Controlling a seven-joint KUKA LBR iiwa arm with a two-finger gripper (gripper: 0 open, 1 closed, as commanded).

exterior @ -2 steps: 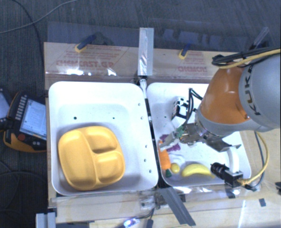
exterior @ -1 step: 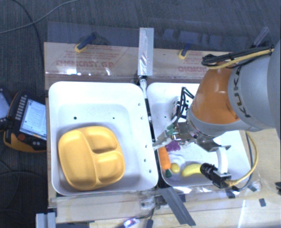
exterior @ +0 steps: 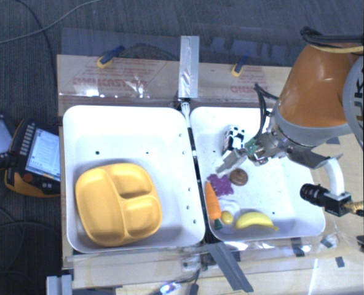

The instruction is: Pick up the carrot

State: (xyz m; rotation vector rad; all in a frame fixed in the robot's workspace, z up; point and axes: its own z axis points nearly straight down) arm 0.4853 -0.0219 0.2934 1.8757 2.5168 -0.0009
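Red lettering printed on clear plastic sheet [exterior: 117, 75] in upper part of frame, reversed and too blurred to be read.

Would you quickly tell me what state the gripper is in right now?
Gripper: cannot be told; it hangs over the right bin, above the carrot, which lies on the bin floor.
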